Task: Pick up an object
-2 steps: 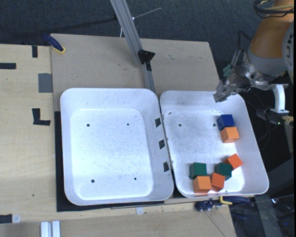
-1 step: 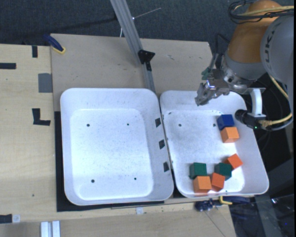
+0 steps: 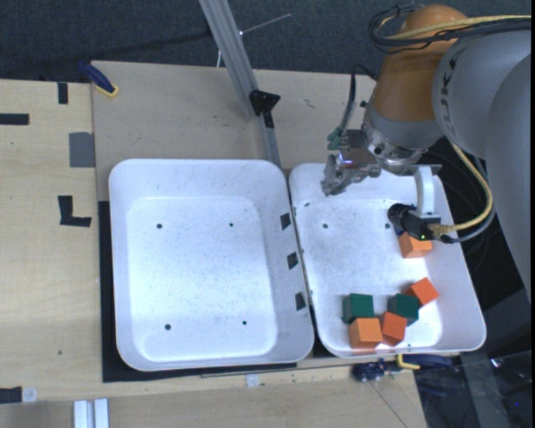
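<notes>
The gripper [image 3: 334,183] hangs over the far edge of the right bin [image 3: 339,248]; whether it is clenched or released cannot be told. Orange and green blocks [image 3: 381,315] cluster at that bin's near corner, well apart from it.

Grey arm with orange band [image 3: 419,56], entering from the 3 o'clock side and bending down toward the 9 o'clock direction. The wrist [image 3: 388,141] sits below the orange band, carrying cables that loop toward 4 o'clock. The gripper [image 3: 336,178] projects from the wrist toward 8 o'clock, its tip pointing downward.
</notes>
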`<state>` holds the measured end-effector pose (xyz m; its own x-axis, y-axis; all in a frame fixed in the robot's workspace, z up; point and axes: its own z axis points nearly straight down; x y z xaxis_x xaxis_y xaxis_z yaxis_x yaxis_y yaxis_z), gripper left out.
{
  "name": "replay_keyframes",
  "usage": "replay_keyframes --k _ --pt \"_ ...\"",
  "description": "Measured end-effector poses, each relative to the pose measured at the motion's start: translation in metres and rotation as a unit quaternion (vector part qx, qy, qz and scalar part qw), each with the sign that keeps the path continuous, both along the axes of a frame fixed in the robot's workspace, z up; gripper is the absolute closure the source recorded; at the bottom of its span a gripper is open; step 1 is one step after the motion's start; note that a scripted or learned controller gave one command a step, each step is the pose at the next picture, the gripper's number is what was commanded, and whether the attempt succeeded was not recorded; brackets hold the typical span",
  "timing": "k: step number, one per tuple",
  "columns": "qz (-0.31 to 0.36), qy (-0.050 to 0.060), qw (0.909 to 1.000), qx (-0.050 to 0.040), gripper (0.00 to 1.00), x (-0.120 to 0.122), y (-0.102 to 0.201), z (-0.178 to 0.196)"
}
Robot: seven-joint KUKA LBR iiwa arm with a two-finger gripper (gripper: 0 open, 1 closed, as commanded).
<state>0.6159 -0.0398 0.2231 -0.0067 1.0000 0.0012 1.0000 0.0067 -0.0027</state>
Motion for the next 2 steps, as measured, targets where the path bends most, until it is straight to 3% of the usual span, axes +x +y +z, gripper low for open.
replay_keyframes --k 2 --pt "0.001 -0.001 1.0000 0.0005 1.00 0.001 0.106 0.009"
